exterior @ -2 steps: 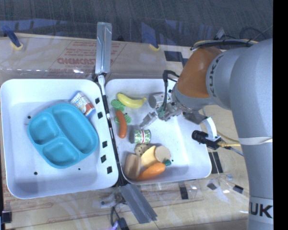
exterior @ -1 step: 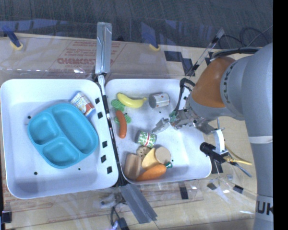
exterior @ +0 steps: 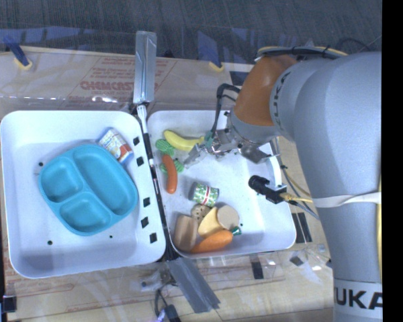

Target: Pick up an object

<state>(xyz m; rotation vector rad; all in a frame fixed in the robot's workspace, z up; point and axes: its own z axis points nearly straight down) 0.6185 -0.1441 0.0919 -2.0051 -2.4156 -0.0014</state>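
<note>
Two shallow white bins sit side by side on the counter (exterior: 67, 79), parted by a row of black clips. The grey arm with its orange band (exterior: 258, 92) reaches in from the right, and its gripper (exterior: 200, 151) hangs low over the upper part of the right bin (exterior: 272, 227). Whether its fingers stand spread or pressed together cannot be told; the metal parts there blur together, and nothing is seen clearly between them.

Just to the left of the gripper lies a yellow plastic banana (exterior: 180, 139), with a small green leafy piece (exterior: 166, 146) touching its left end. Below and to the left of the gripper lies a long orange carrot-like piece (exterior: 169, 173), close against the dividing wall. Directly below the gripper, apart from it, a small green-and-white can (exterior: 205, 194) lies on its side. Further below, at the bin's near edge, a cluster of toy foods rests together: a tan bread-like slice (exterior: 185, 230), a round beige disc (exterior: 226, 217) and an orange carrot (exterior: 213, 241).

Well to the left of the gripper, in the left bin (exterior: 27, 247), a light blue divided plastic tray (exterior: 87, 188) lies flat. A small white-and-orange packet (exterior: 115, 143) rests against the tray's upper right corner.
</note>
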